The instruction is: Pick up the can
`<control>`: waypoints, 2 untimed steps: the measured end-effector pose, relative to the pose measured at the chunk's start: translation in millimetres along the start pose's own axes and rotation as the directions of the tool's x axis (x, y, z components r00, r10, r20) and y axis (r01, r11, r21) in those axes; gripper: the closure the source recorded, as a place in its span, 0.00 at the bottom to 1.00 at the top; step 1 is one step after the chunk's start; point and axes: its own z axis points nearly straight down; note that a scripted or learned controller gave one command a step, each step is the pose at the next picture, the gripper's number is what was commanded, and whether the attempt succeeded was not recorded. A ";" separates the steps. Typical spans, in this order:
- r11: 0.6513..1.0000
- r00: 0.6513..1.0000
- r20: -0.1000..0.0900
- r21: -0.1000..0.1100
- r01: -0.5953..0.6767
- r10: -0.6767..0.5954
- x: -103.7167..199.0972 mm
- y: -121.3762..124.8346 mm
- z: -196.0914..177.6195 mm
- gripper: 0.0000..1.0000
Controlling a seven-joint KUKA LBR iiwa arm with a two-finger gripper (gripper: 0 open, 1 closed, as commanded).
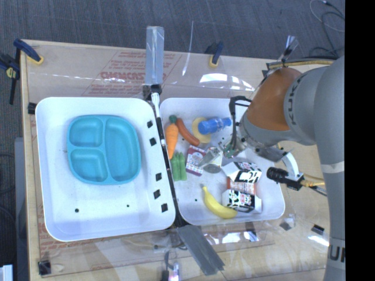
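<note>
Can (242, 189), black-and-white cow-style print, lay on its side in the right bin (270, 211), near its right wall, banana (218, 204) touching its left end. End effector (229, 151) hung just above-left of it, over a silvery packet (211, 161); fingers' state unreadable. Looked like the approach step; next move needs shifting over the can. Label text illegible.

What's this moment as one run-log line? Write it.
gripper: low in right bin | can: lying beside banana, apart from gripper | left bin: blue tray
</note>
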 end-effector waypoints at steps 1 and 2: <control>1.000 1.000 -0.002 0.000 0.007 -0.007 1.1 1.7 -10.0 1.00; 0.973 0.973 -0.002 0.008 -0.233 0.233 52.3 34.0 -122.7 1.00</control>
